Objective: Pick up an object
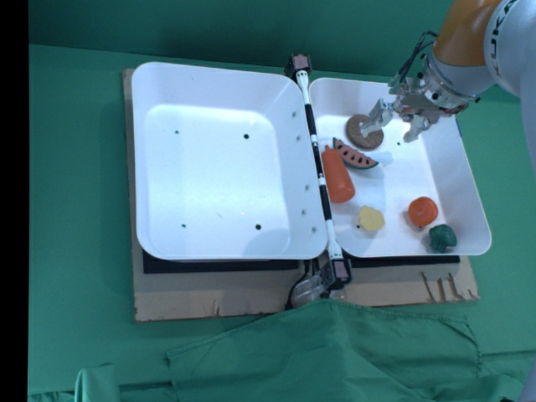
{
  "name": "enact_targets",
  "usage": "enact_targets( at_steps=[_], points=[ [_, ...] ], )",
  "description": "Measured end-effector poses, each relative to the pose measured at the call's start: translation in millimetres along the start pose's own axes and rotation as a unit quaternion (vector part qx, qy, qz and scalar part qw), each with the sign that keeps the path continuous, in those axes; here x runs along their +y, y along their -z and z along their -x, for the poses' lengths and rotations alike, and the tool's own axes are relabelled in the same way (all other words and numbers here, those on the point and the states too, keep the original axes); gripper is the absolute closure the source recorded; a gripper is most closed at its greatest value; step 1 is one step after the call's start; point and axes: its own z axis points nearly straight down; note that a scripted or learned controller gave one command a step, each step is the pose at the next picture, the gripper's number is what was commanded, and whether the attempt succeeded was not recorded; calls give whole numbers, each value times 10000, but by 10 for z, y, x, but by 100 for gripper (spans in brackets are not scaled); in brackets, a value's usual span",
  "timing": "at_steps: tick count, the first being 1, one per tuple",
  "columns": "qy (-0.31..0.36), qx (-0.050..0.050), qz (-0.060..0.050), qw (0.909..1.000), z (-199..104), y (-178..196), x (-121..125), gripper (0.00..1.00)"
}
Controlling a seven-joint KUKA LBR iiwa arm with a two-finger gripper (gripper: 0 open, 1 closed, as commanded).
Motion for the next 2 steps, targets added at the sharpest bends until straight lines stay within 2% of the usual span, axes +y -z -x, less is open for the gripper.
enact_targets(
  at_steps=[1,2],
  points=[
    [0,-6,40,10000,314,-583,611,0],
    [1,-12,57,10000,-41,-531,241,0]
  ],
)
